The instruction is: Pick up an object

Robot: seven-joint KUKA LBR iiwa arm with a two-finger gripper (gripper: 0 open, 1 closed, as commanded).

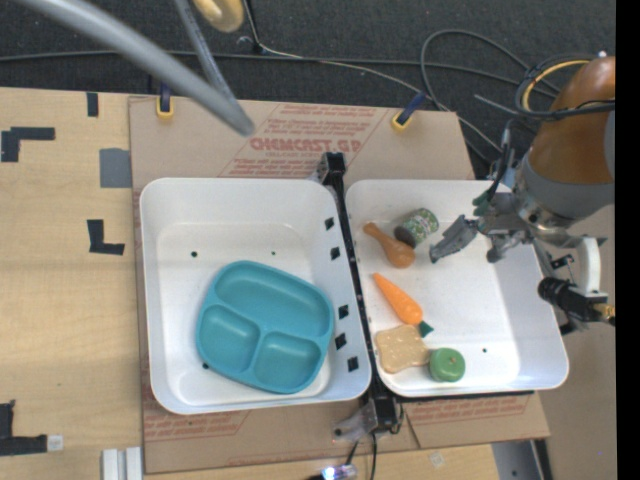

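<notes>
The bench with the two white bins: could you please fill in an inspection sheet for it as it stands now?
Surface: cardboard sheet on a wooden bench, bearing the left bin and right bin.
Job's things: right bin holds a carrot, bread slice, green round piece, brown drumstick-like piece and a small patterned can.
Clutter: teal divided plate in the left bin.
Grippers: gripper above the right bin's upper right, nothing between its fingers.
Cables: black cables behind the bins.
Surroundings: black tape marks on the bench.

Robot lab: taped bench [60,268], loose cables [470,58].
</notes>
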